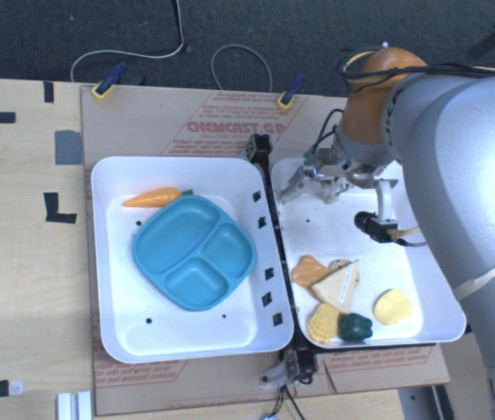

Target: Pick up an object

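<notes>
My gripper (314, 187) hangs over the far left part of the right bin (431, 322), close to the divider between the two bins. Its two silver fingers stand apart, open, with only bare white bin floor between them. Toy food lies at the near end of that bin: an orange-brown piece (308, 271), a pale wedge (340, 284), a yellow corn cob (322, 323), a dark green piece (355, 327) and a round yellow piece (392, 306). All of these lie well nearer the camera than the gripper.
The left bin (108, 234) holds a blue divided plate (195, 250) and an orange carrot (152, 198) at its far edge. The grey arm (457, 164) covers the right bin's right side. A black fitting with cable (375, 226) hangs below the wrist.
</notes>
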You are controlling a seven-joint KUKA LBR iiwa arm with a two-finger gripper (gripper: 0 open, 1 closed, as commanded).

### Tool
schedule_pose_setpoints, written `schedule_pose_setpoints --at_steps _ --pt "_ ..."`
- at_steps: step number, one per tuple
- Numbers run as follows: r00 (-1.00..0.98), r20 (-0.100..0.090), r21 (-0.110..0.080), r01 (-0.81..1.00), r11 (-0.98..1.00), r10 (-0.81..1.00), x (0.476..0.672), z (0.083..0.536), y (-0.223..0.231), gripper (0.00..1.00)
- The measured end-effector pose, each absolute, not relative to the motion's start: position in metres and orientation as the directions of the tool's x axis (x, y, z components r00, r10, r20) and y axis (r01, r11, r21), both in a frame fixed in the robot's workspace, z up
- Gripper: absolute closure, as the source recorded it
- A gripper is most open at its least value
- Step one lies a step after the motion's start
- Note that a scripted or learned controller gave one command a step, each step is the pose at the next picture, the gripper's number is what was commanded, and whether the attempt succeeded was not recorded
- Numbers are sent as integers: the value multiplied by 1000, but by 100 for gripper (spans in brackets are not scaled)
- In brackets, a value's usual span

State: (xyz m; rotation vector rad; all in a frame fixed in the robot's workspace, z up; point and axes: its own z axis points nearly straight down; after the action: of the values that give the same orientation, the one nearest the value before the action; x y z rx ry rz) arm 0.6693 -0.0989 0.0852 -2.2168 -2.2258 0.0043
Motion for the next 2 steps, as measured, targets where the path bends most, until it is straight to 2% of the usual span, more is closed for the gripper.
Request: schedule_pose_setpoints --at_steps 1,2 --pt "1 -3 5 1000 -1 1000 669 159 -144 0" --pt "-1 -3 2 1000 1 1000 633 82 -119 0"
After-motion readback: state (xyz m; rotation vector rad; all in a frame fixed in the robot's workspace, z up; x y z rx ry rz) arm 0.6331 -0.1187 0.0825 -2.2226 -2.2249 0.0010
